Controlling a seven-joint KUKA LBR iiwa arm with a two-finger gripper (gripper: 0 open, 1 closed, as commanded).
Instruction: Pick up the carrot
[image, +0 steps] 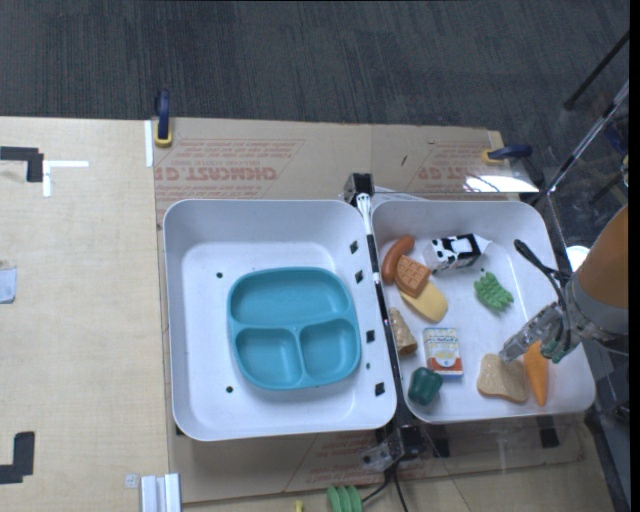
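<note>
Dark carpet lies beyond a pale wooden bench (80, 330) on which a cardboard sheet (300, 160) carries two shallow white bins side by side. Printing on the cardboard runs mirrored or upside down and cannot be read. At the right edge the arm (610, 270) is cut off, only its orange band and grey wrist showing. The gripper (545, 345) sits low at the near right of the right bin (520, 215), touching the top of the carrot (538, 375); the fingers blur together there, so whether they grip it cannot be told. The carrot lies just right of a slice of toast (503, 380). Also in that bin: a sausage (396, 255), a waffle (411, 272), a yellow wedge (430, 300), a black-and-white carton (457, 251), a green leafy piece (493, 291), a small box (442, 351) with an illegible label, a green pepper (425, 385) and a tan item (402, 332) against the left wall, hard to identify. The left bin (200, 400) holds a teal three-compartment plate (295, 327).
</note>
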